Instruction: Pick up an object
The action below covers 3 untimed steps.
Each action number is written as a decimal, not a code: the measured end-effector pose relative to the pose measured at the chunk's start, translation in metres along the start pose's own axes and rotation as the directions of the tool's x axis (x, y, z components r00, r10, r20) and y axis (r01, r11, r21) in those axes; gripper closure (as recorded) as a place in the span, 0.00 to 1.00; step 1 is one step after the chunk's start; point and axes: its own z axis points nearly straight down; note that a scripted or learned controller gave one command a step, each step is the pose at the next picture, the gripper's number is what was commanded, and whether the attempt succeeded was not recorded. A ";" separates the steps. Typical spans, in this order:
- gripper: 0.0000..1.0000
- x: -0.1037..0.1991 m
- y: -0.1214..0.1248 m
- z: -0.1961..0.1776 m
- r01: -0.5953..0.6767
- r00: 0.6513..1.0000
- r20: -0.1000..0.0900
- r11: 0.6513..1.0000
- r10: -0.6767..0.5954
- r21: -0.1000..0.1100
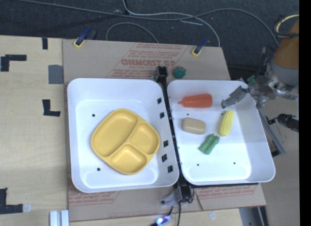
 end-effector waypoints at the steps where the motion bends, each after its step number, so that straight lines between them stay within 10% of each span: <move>1: 0.00 0.000 0.003 -0.008 0.004 1.000 0.003 1.000 -0.004 -0.013; 3: 0.00 0.007 0.004 0.103 0.004 1.000 0.001 1.000 -0.004 -0.006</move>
